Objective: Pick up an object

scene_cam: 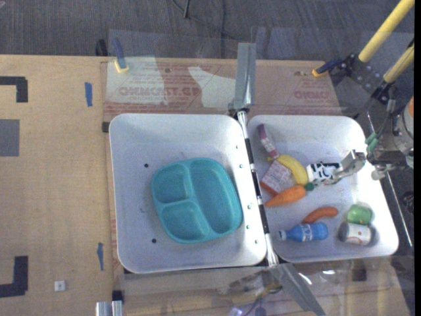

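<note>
Reaching in from the right, the metal two-finger gripper (pixel 347 164) is being held low over the right shallow white bin (pixel 355 129), just beside a small black-and-white patterned toy (pixel 321 172); whether its fingers are open or closed cannot be told. A yellow plastic banana (pixel 293 168), an orange plastic carrot (pixel 287 197) and a blue plastic bottle (pixel 304 232) are being borne by that bin. A teal divided plastic plate (pixel 196 200) is being borne by the left white bin (pixel 131 143)
</note>
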You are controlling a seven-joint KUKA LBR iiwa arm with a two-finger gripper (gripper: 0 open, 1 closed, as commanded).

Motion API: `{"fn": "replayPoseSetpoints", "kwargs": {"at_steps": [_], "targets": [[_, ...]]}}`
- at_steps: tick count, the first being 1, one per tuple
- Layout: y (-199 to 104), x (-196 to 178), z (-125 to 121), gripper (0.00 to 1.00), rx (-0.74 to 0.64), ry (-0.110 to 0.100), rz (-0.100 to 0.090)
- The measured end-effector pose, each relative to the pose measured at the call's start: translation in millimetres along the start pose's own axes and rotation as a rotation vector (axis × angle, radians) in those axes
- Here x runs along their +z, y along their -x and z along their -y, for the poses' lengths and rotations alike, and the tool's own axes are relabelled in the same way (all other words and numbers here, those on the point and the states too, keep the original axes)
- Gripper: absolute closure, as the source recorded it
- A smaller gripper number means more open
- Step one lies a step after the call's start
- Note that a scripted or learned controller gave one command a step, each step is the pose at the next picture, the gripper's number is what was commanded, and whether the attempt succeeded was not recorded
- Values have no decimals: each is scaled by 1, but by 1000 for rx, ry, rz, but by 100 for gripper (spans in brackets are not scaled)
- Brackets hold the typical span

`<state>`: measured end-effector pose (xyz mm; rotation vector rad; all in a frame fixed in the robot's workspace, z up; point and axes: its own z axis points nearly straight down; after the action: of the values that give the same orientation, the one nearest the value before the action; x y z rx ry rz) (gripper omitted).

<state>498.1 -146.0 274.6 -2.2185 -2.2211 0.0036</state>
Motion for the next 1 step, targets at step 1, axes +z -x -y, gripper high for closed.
{"fn": "replayPoseSetpoints", "kwargs": {"at_steps": [1], "targets": [[2, 105, -36, 0, 4, 0, -1]]}}
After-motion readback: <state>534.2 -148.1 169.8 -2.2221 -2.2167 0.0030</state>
